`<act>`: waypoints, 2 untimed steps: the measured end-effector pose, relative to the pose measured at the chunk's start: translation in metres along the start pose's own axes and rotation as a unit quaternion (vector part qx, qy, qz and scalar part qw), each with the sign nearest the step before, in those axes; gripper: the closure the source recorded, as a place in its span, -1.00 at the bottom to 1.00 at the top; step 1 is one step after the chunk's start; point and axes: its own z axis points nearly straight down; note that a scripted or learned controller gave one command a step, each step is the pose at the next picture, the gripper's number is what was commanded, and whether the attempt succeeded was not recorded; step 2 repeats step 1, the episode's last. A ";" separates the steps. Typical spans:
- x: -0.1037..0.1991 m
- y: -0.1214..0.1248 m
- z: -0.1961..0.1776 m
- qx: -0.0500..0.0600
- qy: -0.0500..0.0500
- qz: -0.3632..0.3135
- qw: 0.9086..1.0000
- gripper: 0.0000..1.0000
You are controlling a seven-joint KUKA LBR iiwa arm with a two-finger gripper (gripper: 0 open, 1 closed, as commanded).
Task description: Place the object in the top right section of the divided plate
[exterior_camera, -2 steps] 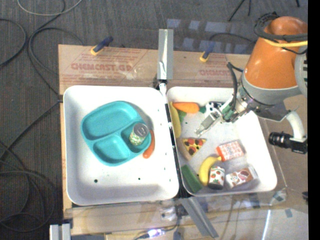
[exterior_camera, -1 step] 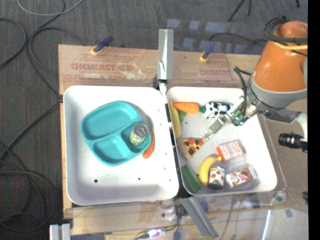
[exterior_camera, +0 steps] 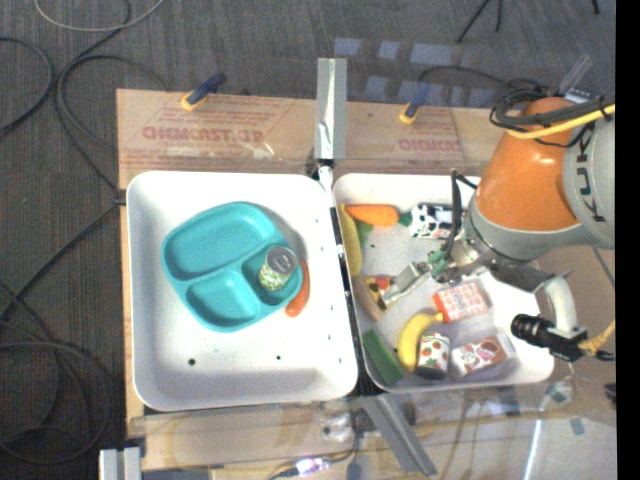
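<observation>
Small upright tin can (exterior_camera: 277, 268), silver lid and yellow-green label, standing on right rim of teal divided plastic plate (exterior_camera: 225, 263) in left white bin (exterior_camera: 170, 368), touching orange carrot-shaped toy (exterior_camera: 299, 295); fingers (exterior_camera: 440, 260) over right bin (exterior_camera: 530, 368), state indeterminable.

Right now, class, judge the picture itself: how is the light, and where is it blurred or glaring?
Camera view: light is soft and even, with faint shadows along the left bin's walls; a small glare spot sits on the can's lid on the teal plate; the orange arm looks soft and blurred, and the small items under it are hard to make out.
</observation>
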 end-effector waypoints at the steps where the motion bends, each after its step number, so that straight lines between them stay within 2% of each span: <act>1: -0.013 0.034 0.013 0.000 0.000 0.045 0.999 -1.00; 2: -0.013 0.034 0.013 0.000 0.000 0.045 0.999 -1.00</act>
